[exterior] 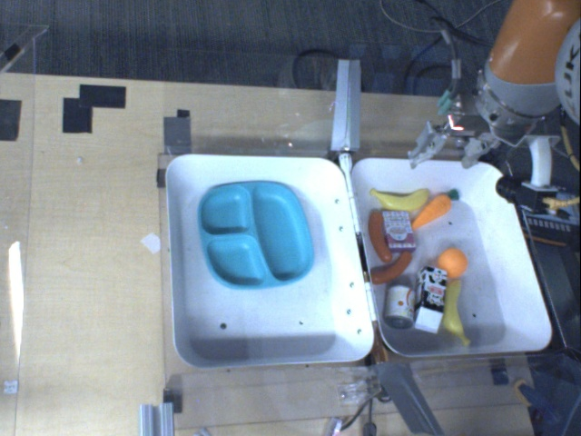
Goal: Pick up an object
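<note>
The right bin (508, 271) holds several small items: a yellow banana (399, 198), an orange carrot (433, 211), a small pink box (398, 230), a reddish sausage (381, 248), an orange ball (451, 262), a grey can (397, 306), a black-and-white carton (431, 300) and a second yellow banana (451, 312). My gripper (448, 145) hangs above the far rim of the right bin, its two fingers spread apart with nothing between them. It stands well clear of the items, beyond the carrot and the first banana.
The left bin (182, 271) holds a blue divided plate (257, 232). A metal post (347, 107) rises at the back between the two bins. Cables (427, 21) lie behind the right bin. The orange-banded arm (536, 34) fills the upper right corner.
</note>
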`<state>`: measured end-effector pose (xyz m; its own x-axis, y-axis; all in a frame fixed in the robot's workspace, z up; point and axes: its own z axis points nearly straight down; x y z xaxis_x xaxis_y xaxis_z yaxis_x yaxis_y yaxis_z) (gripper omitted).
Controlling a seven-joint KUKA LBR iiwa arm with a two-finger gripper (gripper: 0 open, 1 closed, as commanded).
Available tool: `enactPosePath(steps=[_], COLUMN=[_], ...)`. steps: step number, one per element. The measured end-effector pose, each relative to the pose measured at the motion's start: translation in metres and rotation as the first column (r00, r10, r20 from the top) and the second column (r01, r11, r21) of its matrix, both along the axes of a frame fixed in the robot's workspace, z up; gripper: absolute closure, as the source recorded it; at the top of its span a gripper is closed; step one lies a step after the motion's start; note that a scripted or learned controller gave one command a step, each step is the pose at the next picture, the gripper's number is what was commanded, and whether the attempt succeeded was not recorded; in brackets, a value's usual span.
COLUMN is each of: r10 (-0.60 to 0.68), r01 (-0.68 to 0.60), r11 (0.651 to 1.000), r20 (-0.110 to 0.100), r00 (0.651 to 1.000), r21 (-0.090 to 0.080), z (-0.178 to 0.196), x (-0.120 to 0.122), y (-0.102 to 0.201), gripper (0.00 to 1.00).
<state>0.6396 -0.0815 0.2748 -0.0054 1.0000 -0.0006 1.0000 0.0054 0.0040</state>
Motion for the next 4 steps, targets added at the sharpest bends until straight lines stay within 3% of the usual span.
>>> enactPosePath(steps=[1, 2, 3, 4], r10=[-0.017, 0.0, 0.001, 0.037], r01=[0.017, 0.0, -0.001, -0.037], r11=[1.0, 1.0, 1.0, 0.999], r20=[-0.002, 0.021, 0.029, 0.005], r00=[1.0, 1.0, 1.0, 0.999], r21=[0.0, -0.003, -0.004, -0.001], z=[-0.135, -0.165, -0.153, -0.006], x=[0.03, -0.002, 0.0, 0.019], y=[-0.019, -0.035, -0.034, -0.009], gripper=[0.0, 0.0, 1.0, 1.0])
